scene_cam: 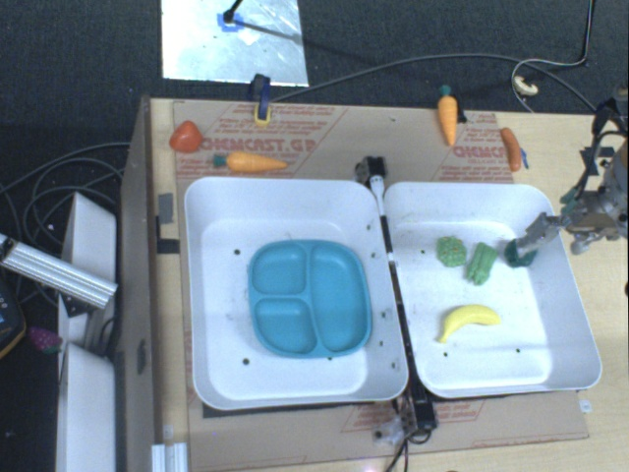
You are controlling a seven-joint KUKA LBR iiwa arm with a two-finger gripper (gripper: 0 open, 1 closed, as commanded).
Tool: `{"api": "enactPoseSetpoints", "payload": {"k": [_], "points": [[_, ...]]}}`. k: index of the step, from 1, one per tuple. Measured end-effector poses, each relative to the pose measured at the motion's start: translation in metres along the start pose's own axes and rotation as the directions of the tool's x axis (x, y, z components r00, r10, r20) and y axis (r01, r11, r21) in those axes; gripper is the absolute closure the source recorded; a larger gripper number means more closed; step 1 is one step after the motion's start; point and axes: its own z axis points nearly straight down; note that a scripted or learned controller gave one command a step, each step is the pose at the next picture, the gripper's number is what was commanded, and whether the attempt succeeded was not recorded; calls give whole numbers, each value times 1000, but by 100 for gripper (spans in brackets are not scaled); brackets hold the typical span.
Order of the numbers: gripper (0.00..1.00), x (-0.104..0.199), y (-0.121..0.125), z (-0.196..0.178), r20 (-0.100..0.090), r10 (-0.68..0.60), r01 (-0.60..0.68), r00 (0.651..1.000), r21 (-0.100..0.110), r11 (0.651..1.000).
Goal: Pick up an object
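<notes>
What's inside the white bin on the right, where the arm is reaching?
The right bin holds a yellow banana and two green toy vegetables, one round, one longer. The gripper reaches in beside them; whatever lies under its tip is covered.

You have two bins side by side on the bench (pixel 560 214). The left bin (pixel 211 214) holds a divided plate (pixel 309 297) near its middle. In the right bin (pixel 565 352), a broccoli piece (pixel 451 252) sits just left of a pickle-shaped toy (pixel 482 263) (nearly touching), with a banana (pixel 468 320) nearer the front. The gripper (pixel 521 252) is low at the pickle's right, reaching in from the right.
</notes>
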Motion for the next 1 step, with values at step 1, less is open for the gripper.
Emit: {"api": "enactPoseSetpoints", "payload": {"k": [1], "points": [[0, 42, -2, 108, -3, -1, 1, 1000, 5, 1000]]}}
